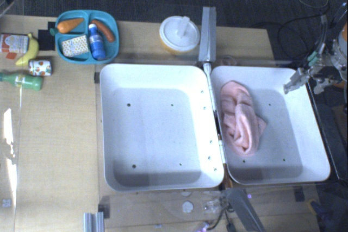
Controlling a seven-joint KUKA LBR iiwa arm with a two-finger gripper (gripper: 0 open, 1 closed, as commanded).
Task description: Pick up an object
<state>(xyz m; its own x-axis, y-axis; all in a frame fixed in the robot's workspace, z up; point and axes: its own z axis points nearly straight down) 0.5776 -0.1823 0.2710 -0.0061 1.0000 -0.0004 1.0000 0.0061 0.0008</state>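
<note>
I see the hand (298, 80) at the right bin's (312, 133) upper right rim, arm cut off by the frame edge; cannot tell its state. Pink cloth (242, 117) lies crumpled in that bin's left half, long axis front-to-back.

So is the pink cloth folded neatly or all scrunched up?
Scrunched up. The pink cloth lies in a rumpled heap with wavy folds, inside the right bin.
</note>
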